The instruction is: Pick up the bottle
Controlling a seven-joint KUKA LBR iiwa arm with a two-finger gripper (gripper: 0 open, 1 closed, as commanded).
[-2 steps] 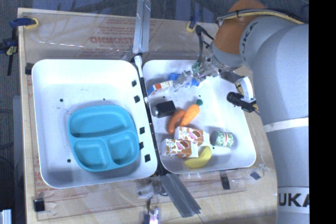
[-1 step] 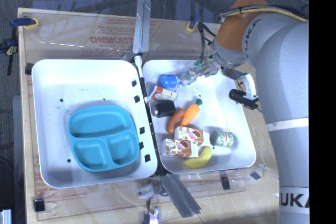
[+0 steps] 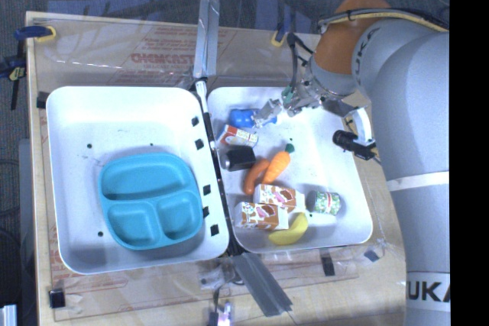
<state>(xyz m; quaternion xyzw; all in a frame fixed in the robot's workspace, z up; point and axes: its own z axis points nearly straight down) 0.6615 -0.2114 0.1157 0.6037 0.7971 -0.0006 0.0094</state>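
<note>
**benchwatcher:** So where's the bottle (image 3: 239, 136) sitting? I see it in the right bin (image 3: 348, 187), up near the top left corner, lying on its side with a blue cap end and a white body with a red and orange label. It's close to the divider between the two bins.

**gripnerd:** Yep, that's it. Just below it there's a black block (image 3: 240, 157), then a carrot (image 3: 276, 166) leaning diagonally next to a second orange piece (image 3: 253, 176). Lower down are two small cartons (image 3: 267, 208) side by side, a banana (image 3: 289, 230) at the bottom edge, and a small can (image 3: 325, 202) on its side to the right.

**benchwatcher:** And the gripper (image 3: 273, 109)?

**gripnerd:** It's over the top of the right bin, just to the right of the bottle's blue end, very near it. Honestly I cannot tell whether it's open or closed, too small and cluttered there. Nothing visibly pinched in it, bottle looks like it's lying in the bin.

**benchwatcher:** Left bin (image 3: 69, 164) just has the blue divided tray (image 3: 149, 198) in it, toward the lower middle.
</note>
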